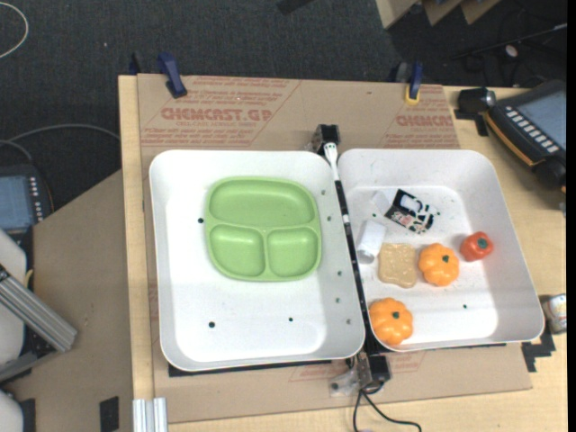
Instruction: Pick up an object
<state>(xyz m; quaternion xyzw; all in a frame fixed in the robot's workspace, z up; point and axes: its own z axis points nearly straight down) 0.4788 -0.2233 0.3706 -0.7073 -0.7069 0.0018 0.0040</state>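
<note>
Dark carpet surrounds a cardboard-topped bench point(270, 106) bearing two white bins side by side, seen from above. Nearest, in the right bin point(504, 241) at its front edge, a small orange pumpkin point(392, 320) is seen. Just behind it a tan cookie-like piece point(398, 265) lies touching a second pumpkin point(438, 265), w/ a tomato point(476, 247) just beside. A white piece point(370, 238) sits near the divider; further back lies a black-and-white packet point(410, 211). The left bin point(171, 268) holds a green divided tray point(265, 229). No gripper is seen, so its state cannot be told. The front pumpkin is judged the easiest pick: prob. light, rigid plastic, rounded and a bit slippery, best pinched across its widest middle.
</note>
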